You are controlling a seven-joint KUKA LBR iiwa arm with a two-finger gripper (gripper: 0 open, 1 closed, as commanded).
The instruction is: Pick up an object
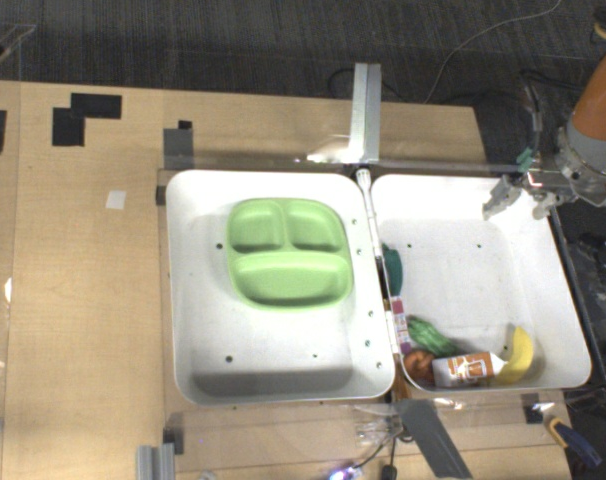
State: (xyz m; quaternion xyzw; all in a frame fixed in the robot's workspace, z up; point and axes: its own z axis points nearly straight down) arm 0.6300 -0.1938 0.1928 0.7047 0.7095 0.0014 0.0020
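Bottle [466, 369] low in right bin [573, 328]; tool [516, 196] over far corner, fingers spread, empty.

A pale wooden worktop [83, 298] fills the left and middle of the frame (black patches [86, 115] mark its upper left). Dark grey carpet [233, 18] runs along the top, crossed by a thin cable [483, 36].

The arm [595, 133] enters at the right edge as a rounded grey body with a broad orange band above its wrist. Below the band sits a paler grey collar. The gripper [519, 194] is small, metallic and light grey, with a speck of teal beside its mount.
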